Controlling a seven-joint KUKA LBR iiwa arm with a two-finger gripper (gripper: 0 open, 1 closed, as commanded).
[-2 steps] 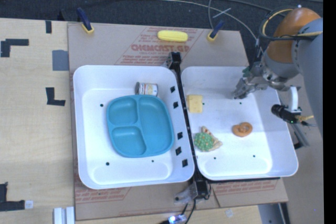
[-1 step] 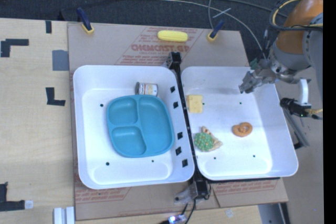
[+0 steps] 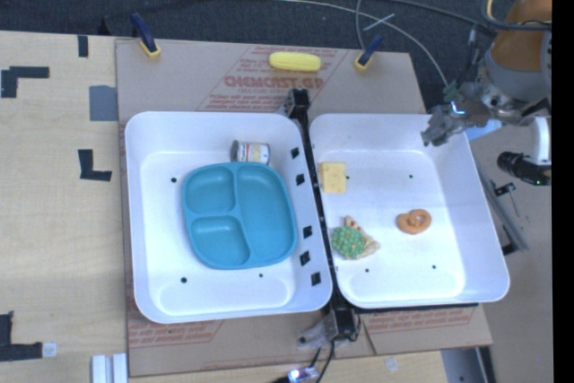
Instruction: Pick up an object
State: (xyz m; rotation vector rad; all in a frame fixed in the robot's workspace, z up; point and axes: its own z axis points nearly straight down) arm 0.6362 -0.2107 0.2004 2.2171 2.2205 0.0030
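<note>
The right bin (image 3: 448,193) holds a yellow cheese-like block (image 3: 333,177) near its left wall, a green and orange pizza-slice toy (image 3: 352,239) below it, and an orange ring-shaped pretzel or donut (image 3: 413,221) toward the right. In the left bin (image 3: 152,193) lie a blue divided plate (image 3: 239,215) and a small can (image 3: 250,152) on its side just behind the plate. My gripper (image 3: 437,129) hovers over the upper right corner of the right bin, apart from all the objects. Nothing shows between its fingers.
A yellow banana-shaped toy (image 3: 294,61) lies on the cardboard behind the bins, between two blue and yellow clamps (image 3: 143,35). Cables run across the dark floor at the back. A black divider strip (image 3: 305,184) separates the bins.
</note>
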